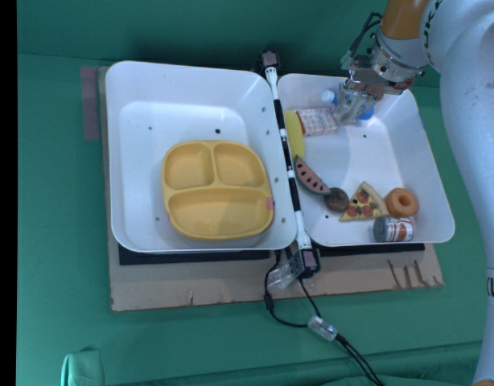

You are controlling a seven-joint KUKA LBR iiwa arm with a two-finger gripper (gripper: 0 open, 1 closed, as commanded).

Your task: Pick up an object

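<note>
My gripper (354, 103) hangs low over the far end of the right bin (408, 147). It is just right of a small white packet with red print (316, 121) and right over a blue-and-white item (364, 114) that it partly hides. Nearer the front of that bin lie a watermelon slice (310, 176), a brown cookie-like piece (336, 199), a pizza slice (363, 203), a donut (401, 203) and a small can (393, 229). A yellow strip (293, 132) rests against the bin's left wall.
The left bin (138, 107) holds a yellow divided plate (217, 190). A black-and-white bar (282, 147) runs between the bins. Cables (311, 316) trail from the bench's front edge, and the arm (472, 95) fills the right side.
</note>
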